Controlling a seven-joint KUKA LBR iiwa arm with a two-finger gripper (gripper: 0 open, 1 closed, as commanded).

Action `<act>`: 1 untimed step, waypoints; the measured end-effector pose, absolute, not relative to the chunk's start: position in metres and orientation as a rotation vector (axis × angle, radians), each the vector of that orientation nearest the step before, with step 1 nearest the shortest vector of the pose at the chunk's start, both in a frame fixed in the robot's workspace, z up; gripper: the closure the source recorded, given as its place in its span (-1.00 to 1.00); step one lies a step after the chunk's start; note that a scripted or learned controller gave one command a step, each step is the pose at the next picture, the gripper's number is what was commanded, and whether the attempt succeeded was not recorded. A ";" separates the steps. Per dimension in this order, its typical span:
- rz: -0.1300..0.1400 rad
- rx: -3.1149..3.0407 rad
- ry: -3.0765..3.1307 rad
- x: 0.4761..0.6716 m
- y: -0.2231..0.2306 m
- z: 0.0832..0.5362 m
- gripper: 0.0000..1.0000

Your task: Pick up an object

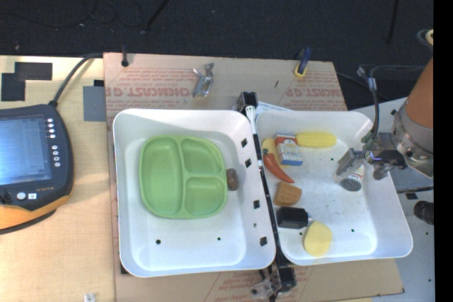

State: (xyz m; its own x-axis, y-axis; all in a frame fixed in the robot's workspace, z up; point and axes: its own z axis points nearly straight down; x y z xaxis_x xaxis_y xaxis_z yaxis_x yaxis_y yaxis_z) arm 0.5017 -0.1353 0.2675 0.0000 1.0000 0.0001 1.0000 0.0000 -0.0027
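Objects: yellow corn (316,140), red pepper (277,167), lemon (318,239) left of hand (352,167) | hand: over right bin (396,240), finger state unclear

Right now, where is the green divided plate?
The green divided plate lies in the left bin, with a small brown object at its right edge.

Just one camera here, fixed up above the bench (85,81) and looking down at a slant, far enough back that both white bins sit side by side in frame: left bin (134,251), right bin (386,240). Dark floor fills the top, and the arm (425,117) pokes in from the right edge
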 end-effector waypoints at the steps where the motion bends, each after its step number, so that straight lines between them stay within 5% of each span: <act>1: 0.001 -2.222 -2.220 0.511 -0.099 0.126 -1.00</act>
